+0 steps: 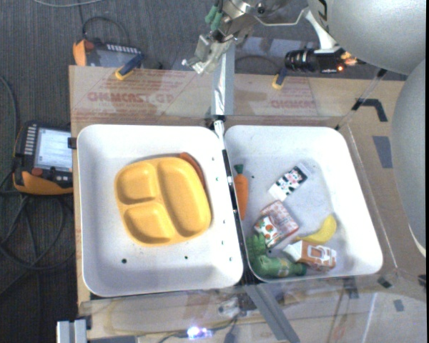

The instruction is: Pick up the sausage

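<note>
Arm [372,20] looms at upper right; tool [209,48] at top centre, whether released or clenched I cannot tell; sausage [194,164] in left bin [100,263], mostly hidden under yellow tray [163,199]; likely light, soft, slippery; grip exposed end.

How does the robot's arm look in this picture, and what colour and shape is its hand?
The arm is a thick rounded grey shell with dark lettering near the top edge. Its small hand is pale grey metal with a green part, on a metallic wrist. A black part with an orange light sits beside it.
</note>
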